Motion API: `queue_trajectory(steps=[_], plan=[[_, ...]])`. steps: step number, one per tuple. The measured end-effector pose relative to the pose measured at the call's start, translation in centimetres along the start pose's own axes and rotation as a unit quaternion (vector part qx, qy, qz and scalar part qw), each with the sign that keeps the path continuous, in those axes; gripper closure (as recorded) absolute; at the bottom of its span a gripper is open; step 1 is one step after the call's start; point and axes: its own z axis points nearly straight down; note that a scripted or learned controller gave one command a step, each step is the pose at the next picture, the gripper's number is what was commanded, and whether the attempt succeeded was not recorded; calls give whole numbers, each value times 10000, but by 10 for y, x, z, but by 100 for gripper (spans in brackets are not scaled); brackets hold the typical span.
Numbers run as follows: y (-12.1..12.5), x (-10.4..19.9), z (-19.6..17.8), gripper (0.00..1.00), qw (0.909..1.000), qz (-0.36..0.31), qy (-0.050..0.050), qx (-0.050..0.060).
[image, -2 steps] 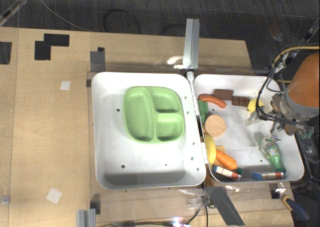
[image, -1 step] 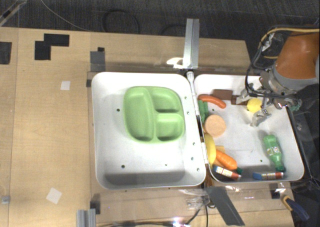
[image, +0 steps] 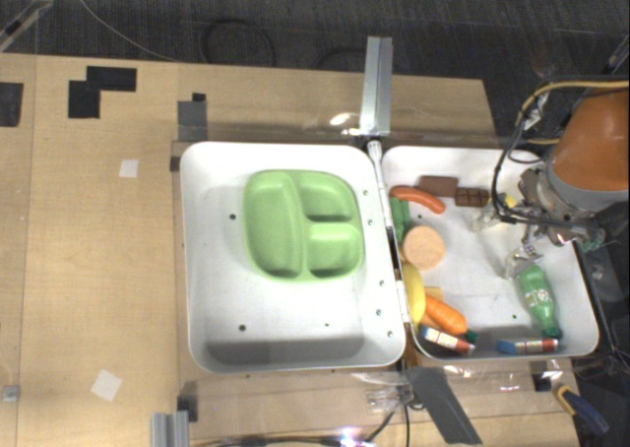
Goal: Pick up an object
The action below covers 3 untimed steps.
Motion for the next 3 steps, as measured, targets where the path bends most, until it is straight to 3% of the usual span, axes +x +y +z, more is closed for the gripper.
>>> queue_trajectory(steps=[1,2,3], plan=[[16,42,-2,0,10000,43,-5,6],[15,37,-16,100,10000,21,-74,45],[10,25,-73,100,9774,-2116,-2,0]])
